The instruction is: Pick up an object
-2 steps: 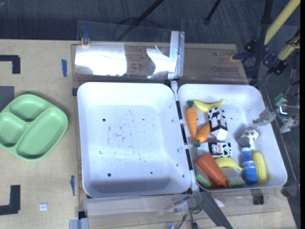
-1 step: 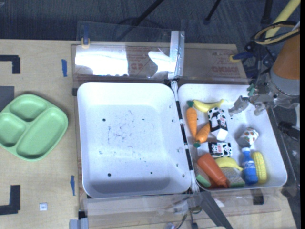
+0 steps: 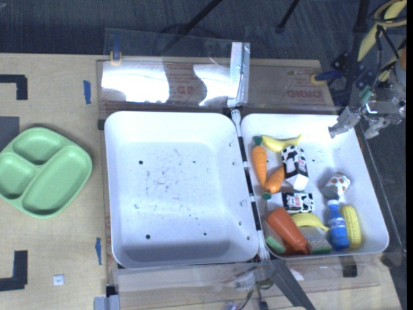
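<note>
Going across from the left: there's a green divided plate [image 3: 42,171] sitting on the bench, well clear of everything, then the left bin [image 3: 174,186] with just scuffs on its floor, so nothing to grab there. All the candidates are piled in the right bin [image 3: 322,141]. Along its left wall there's an orange carrot [image 3: 259,163] with a smaller one [image 3: 275,180] just beside it, a yellow banana [image 3: 281,143] up top, and two cow-print cartons [image 3: 295,162] stacked down the middle. Lower down a red-orange pepper-looking thing [image 3: 287,231] lies touching a grey sponge-ish block [image 3: 316,239], then a blue bottle [image 3: 336,228] right against a corn cob [image 3: 352,225], with a speckled ball [image 3: 336,185] sitting more on its own. These all look like hollow plastic play food, so I'd guess light, rigid and a bit slippery, nothing fragile. The carrot seems the easiest bet: pinch across its thick middle, since the tapered end would probably squirt out. The gripper [image 3: 352,123] hangs over the bin's far right corner, well apart from the pile, and honestly I can't tell if it's apart or together.
</note>
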